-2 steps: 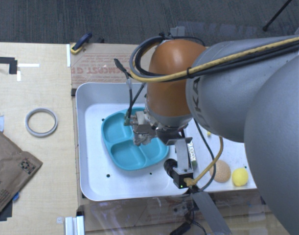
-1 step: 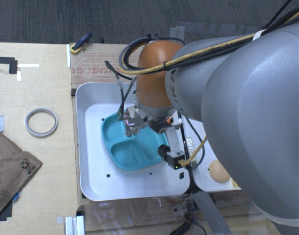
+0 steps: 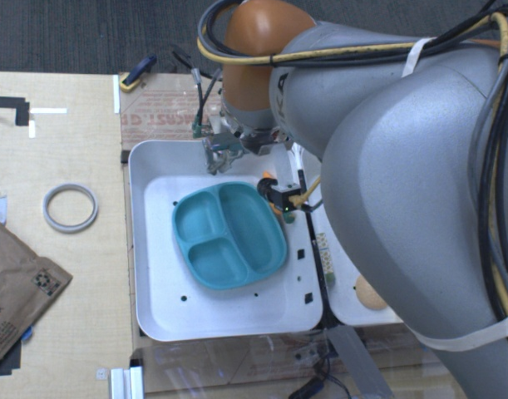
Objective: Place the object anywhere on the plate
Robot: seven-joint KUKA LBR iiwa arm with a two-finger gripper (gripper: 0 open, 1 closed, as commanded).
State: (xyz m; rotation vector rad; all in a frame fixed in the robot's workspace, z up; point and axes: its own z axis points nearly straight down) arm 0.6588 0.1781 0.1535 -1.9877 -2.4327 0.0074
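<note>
Object [image 3: 371, 293]: a small tan, rounded item lying in the right bin [image 3: 343, 302], near that bin's front edge, partly hidden by the arm [image 3: 420, 165]; its long axis cannot be judged. Plate [image 3: 229, 234]: a teal, three-compartment dish resting in the middle of the left bin [image 3: 154, 248], nothing on it. Tool [image 3: 223, 150]: poised over the left bin's rear edge, just behind the plate; whether it is spread or pressed together cannot be told, and nothing is seen in it. Key relation: the object lies toward the front-right of the tool, across the wall between the bins, with the plate between the two. The pick appears not yet made. On the tabletop left of the bins lie a tape ring [image 3: 71, 207] and a brown packet [image 3: 17, 289].
</note>
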